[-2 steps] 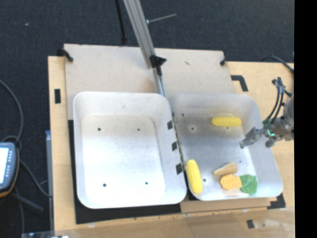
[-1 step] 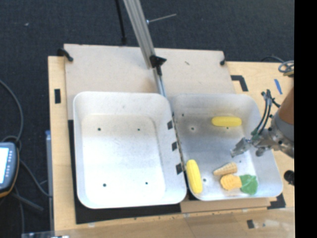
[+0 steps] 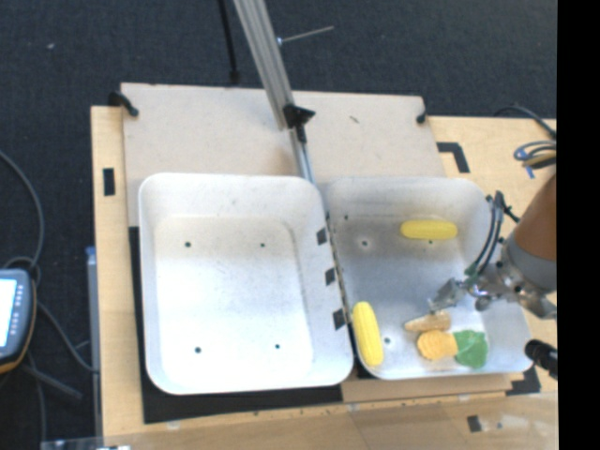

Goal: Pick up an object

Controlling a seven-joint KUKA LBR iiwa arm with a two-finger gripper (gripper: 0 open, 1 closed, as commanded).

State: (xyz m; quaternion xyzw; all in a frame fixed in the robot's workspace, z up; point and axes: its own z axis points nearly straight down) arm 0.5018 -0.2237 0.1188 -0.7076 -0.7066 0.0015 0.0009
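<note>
The left bin, far across from the tool, shows a speckled white floor. The right bin lies under the tool. Both sit on the pale wooden counter. Up and away from the tool, a slanted aluminium rail rises over dark carpet. A handheld screen device glows farthest off, cables trailing beside it.

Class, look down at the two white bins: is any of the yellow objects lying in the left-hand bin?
No: both yellow objects lie in the right-hand bin, one near its far side and one along its left wall.
</note>
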